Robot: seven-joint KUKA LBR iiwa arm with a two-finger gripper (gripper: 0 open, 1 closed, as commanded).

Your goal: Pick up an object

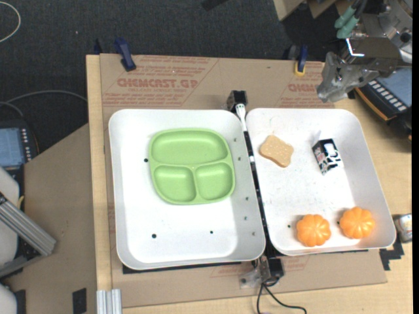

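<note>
The right bin [366, 149] holds a tan slice of bread [275, 150] near its far left. A small black and white box [326, 156] lies to the right of the bread. Two orange pumpkins [313, 230] [357, 222] sit side by side along the near edge. My gripper [332, 82] hangs at the upper right, over the far rim of the right bin. It is well apart from every object and nothing is seen in it.
A green divided plate [192, 165] lies in the left bin [131, 208]. A black hinge strip [251, 169] runs between the two bins. Blue and yellow clamps [124, 54] [300, 64] hold the cardboard base at its far edge.
</note>
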